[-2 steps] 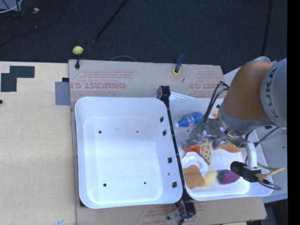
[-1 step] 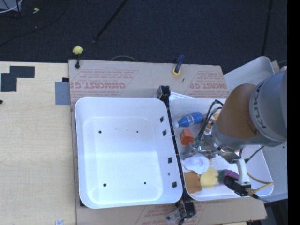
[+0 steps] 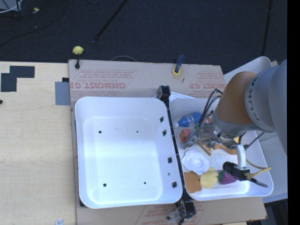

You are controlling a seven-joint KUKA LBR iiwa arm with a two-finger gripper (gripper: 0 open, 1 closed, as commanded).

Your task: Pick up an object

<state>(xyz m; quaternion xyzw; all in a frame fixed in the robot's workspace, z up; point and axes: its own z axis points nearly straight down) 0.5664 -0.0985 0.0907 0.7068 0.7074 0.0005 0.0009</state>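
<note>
— What colours sit at the right of the frame?

— The arm (image 3: 253, 104) is grey with an orange band. Below it the right bin (image 3: 255, 184) is white, and holds a blue bottle (image 3: 188, 121), a white round piece (image 3: 195, 162), an orange-brown flat piece (image 3: 192, 181), a yellow lump (image 3: 209, 178) and a purple thing (image 3: 228, 177).

— And the middle?

— The left bin (image 3: 123, 151) is plain white with a few small dark dots. Both rest on brown cardboard (image 3: 119, 81) printed with red lettering.

— Far left?

— Pale wooden bench (image 3: 35, 153) with black and grey patches; a yellow ball (image 3: 78, 50) above, against dark floor (image 3: 150, 25).
</note>
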